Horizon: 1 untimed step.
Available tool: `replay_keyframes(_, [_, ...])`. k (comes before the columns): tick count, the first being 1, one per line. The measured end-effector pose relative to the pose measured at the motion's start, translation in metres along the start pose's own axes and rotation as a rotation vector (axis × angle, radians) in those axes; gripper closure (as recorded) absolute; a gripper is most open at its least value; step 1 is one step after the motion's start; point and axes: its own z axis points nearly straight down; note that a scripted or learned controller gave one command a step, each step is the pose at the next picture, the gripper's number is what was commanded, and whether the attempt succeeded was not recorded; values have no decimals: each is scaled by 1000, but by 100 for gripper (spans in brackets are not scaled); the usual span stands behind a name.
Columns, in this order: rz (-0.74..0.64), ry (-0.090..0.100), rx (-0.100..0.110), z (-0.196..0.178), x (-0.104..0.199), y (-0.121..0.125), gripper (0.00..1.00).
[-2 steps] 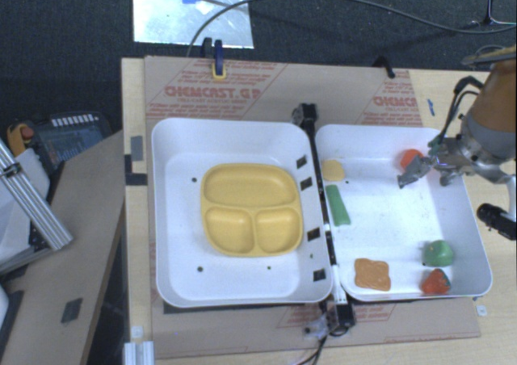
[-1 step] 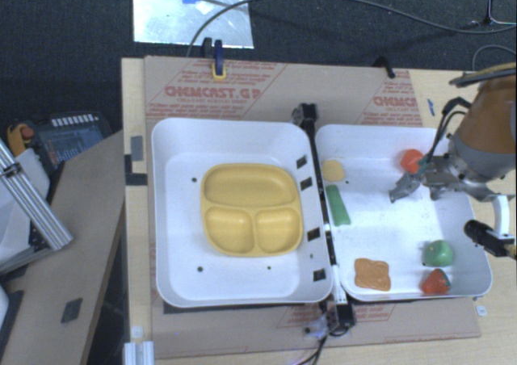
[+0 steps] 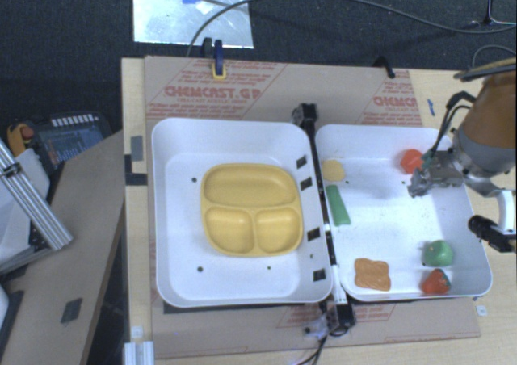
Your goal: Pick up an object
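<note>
Looking from the table (image 3: 266, 85) downward, I take the right bin (image 3: 380, 230) as my landmark: the left bin (image 3: 178, 194) beside it carries a yellow divided tray (image 3: 249, 208). Nothing is lifted yet, so the whole pick remains. My claw (image 3: 420, 183) hovers over the right bin's far side, just beside an orange-red object (image 3: 410, 160); I cannot tell its state. The arm (image 3: 489, 129) is cut off by the frame, and the small objects stay hard to identify.
</note>
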Motion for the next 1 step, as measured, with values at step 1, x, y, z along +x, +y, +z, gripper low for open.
replay_keyframes(1, [-2, 0, -1, -63, -4, -2, 100])
